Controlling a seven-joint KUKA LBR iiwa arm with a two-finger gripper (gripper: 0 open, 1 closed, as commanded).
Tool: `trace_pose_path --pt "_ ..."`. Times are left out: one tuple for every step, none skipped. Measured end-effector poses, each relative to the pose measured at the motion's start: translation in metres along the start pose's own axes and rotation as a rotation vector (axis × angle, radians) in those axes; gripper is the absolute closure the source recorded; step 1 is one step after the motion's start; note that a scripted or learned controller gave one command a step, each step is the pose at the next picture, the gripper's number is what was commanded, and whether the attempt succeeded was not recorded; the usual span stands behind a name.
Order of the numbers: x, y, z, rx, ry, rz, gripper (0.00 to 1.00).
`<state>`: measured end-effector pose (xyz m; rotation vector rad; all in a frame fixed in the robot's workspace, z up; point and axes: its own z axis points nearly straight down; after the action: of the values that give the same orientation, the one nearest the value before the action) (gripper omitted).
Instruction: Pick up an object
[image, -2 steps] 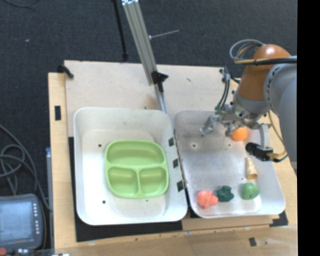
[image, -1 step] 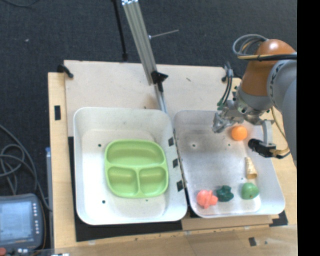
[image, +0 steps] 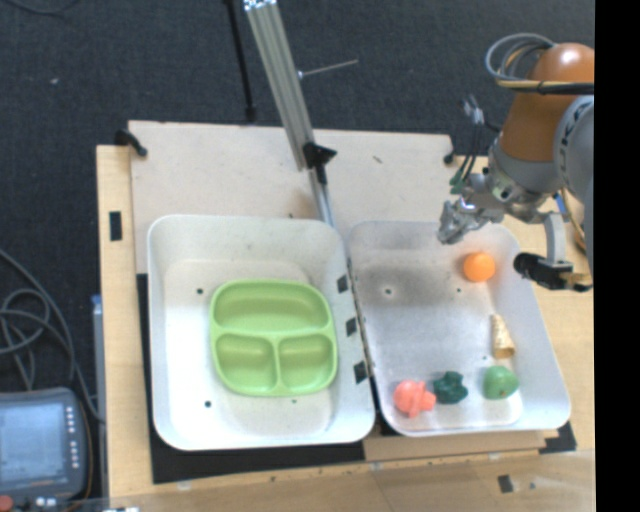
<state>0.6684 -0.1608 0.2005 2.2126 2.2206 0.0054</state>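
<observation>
Gripper above right bin, wooden bench, dark carpet

The arm is showing a grey body with an orange band above the wrist. Grey cables are looping over the orange band. The gripper is looking metallic grey.

Lime-green divided plate — orange ball, pink toy, white bins.
</observation>
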Motion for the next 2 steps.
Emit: trace_pose_path --pt "-0.002 0.001 -0.044 0.0 0.0 -0.003 1.0" --pt "0.043 -0.007 -0.053 0.006 0.003 -0.002 1.0"
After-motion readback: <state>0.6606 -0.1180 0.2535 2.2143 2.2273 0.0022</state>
